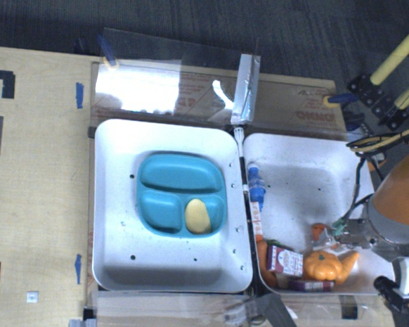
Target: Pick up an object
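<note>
The small orange pumpkin (321,266) sits near the front right corner of the right bin (296,166), touching a dark red carton (285,260) on its left. An orange carrot-like piece (262,259) lies along that bin's left wall beside the carton, and a clear bottle with a blue cap (254,191) lies farther back along the same wall. Another small orange item (317,232) rests just behind the pumpkin.

The gripper (347,234) hangs just behind and right of the pumpkin, close over it, below the arm's orange band (399,192). Its state cannot be told from this angle, and nothing is seen held.

The left bin (113,244) holds 1 blue divided tray (171,181), with a yellow lemon-like object (198,216) in its front right compartment.
</note>
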